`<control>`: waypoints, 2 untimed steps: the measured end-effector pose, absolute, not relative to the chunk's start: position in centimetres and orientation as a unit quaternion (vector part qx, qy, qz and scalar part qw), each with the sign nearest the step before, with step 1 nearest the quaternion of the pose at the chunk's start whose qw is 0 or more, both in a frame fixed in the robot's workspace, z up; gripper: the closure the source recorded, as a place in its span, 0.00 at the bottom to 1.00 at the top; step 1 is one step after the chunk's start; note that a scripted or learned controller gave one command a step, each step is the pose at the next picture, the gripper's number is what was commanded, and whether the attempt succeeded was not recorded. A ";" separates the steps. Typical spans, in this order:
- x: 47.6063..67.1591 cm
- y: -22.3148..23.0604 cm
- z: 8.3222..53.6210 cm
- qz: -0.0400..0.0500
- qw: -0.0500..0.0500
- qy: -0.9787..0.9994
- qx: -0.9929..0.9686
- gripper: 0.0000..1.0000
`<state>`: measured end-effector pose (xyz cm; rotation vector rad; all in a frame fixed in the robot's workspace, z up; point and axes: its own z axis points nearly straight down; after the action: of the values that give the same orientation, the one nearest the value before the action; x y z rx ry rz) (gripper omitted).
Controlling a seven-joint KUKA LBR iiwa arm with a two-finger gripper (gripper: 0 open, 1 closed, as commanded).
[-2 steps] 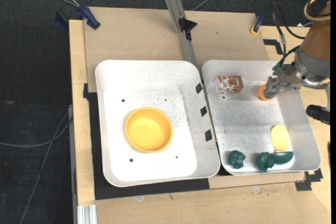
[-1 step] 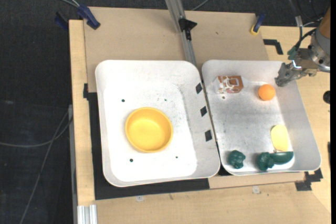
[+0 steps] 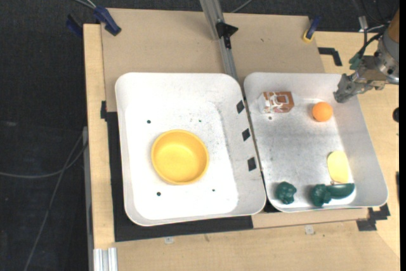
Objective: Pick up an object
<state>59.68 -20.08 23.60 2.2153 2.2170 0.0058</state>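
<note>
Two dark green plastic lumps lie along the right white bin's near edge; the gripper, aperture unreadable, hovers above its far right corner, near a small orange ball.

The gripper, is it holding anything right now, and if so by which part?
Nothing is held. The gripper hangs at the right bin's far right edge, apart from the orange ball.

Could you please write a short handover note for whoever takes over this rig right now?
Gripper: at the right bin's far right rim, nothing seen between its fingers; open or shut unclear.
Right bin: orange ball nearest the gripper, brown-and-white packet, yellow piece, two dark green objects along the near edge.
Left bin: yellow bowl.
Done: nothing picked.
Left: pick one object; the ball looks the closest candidate.
</note>
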 end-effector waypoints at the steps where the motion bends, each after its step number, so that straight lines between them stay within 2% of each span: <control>1: 58.6 -15.1 23.3 -0.001 -0.005 0.708 0.706 1.00; 2: 58.4 -9.0 22.5 -0.001 -0.007 0.709 0.705 1.00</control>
<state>58.37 -9.02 22.51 2.2241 2.2381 -0.0033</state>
